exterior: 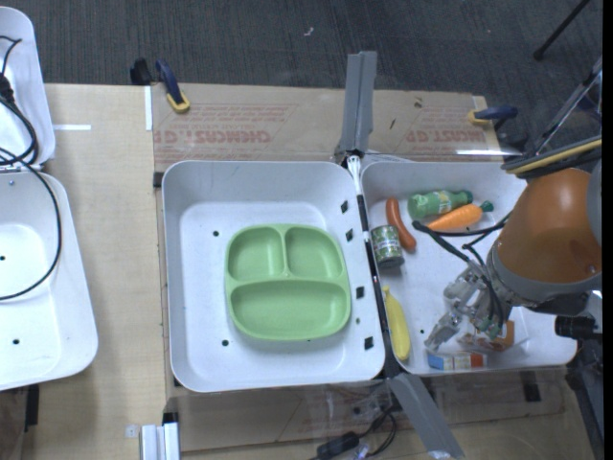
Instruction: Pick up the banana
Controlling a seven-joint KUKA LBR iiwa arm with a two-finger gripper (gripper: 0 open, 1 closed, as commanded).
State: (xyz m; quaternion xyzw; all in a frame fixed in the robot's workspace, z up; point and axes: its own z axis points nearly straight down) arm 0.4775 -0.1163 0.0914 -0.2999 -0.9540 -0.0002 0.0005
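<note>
The banana (397, 326) lies to the left of the gripper (458, 320), near but apart, against the right bin's (536, 355) left wall — its long axis runs up and down in the view. The gripper's fingers look spread and hold nothing, though small packets under it are hard to make out.
</note>
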